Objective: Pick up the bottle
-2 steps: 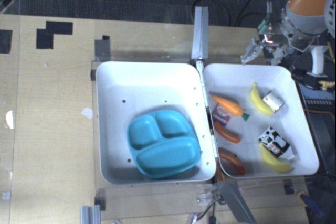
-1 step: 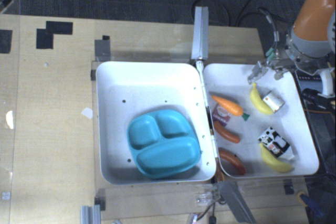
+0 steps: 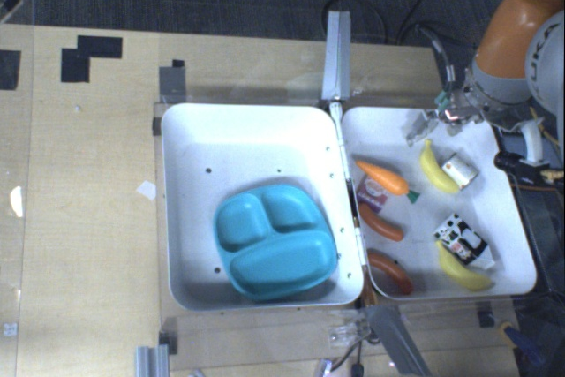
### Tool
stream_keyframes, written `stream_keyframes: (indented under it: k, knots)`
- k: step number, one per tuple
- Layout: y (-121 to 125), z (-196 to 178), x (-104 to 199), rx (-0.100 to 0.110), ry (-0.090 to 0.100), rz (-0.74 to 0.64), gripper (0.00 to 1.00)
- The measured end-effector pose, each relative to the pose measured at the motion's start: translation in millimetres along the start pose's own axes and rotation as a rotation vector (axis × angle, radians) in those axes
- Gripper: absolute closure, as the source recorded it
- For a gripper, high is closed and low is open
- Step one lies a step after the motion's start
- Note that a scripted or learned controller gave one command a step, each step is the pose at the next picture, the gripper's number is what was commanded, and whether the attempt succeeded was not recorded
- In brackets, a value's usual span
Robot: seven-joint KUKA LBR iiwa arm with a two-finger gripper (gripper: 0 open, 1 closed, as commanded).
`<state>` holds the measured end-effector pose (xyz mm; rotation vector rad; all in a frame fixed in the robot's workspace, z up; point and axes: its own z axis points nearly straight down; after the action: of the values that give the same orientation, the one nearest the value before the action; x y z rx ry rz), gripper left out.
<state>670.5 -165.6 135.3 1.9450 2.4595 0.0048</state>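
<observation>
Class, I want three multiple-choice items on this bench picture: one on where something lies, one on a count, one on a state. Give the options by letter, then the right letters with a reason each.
1. Where does the blue divided plate lie?
A. In the left bin
B. In the right bin
C. On the bench outside the bins

2. How many bananas lie in the right bin?
A. One
B. Two
C. Four

3. How does the carrot lie?
A. Standing on end
B. Held up in the air
C. Flat on the bin floor

Answers:
1 A, the plate sits on the left bin's floor, towards its near edge.
2 B, one banana lies near the far side, another banana near the front corner.
3 C, the carrot rests on its side, apart from the gripper at the bin's far edge.
</observation>
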Motion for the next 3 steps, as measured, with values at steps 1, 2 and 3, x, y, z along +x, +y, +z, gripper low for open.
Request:
stream_keyframes:
  k: [1,2,3]
  knots:
    - [8.1,-15.6,32.0,-0.001,0.000,-0.026,0.00]
    - [10.8,-28.8,32.6,-0.009,-0.003,-0.029,1.00]
    - [-30.0,47.0,4.1,-0.003,-0.001,0.002,1.00]
